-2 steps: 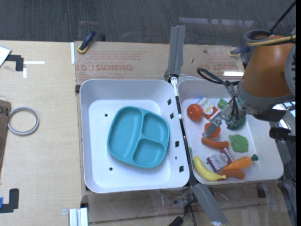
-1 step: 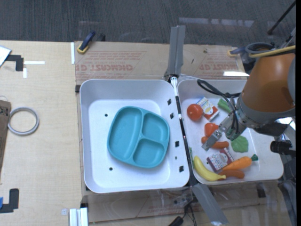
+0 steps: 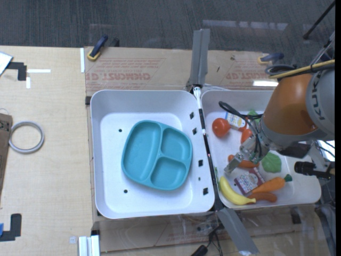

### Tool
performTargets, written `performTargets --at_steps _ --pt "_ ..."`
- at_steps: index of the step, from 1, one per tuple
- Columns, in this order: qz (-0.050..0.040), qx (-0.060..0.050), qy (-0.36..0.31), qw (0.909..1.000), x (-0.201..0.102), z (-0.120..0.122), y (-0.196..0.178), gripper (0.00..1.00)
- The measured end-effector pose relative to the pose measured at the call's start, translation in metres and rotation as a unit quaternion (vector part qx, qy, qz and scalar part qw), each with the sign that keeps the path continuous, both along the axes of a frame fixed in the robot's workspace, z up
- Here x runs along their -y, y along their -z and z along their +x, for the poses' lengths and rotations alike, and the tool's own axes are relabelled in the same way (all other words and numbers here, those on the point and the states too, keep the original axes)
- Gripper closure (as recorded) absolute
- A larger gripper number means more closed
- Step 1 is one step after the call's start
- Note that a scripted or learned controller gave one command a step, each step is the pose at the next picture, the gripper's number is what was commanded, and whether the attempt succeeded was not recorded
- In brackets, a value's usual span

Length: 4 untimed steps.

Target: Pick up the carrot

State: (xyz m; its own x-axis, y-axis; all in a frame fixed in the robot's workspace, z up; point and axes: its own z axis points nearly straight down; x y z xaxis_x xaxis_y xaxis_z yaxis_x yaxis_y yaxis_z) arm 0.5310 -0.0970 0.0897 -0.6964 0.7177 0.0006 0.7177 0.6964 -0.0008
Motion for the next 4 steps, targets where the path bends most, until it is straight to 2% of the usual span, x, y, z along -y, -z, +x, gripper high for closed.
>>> performTargets --at_steps 1,2,3,4 --pt "-0.0002 0.0 0.0 1.0 -0.026 -0.034 -0.1 0.0" --pt "0.0004 0.0 -0.069 0.9976 0.002 -0.026 0.0 0.0" --pt "-0.0001 -0.001 -0.045 0.999 0.008 0.007 -0.092 0.0" --pt "-0.0001 0.0 -0.024 0.9997 -0.001 -0.004 0.0 0.0"
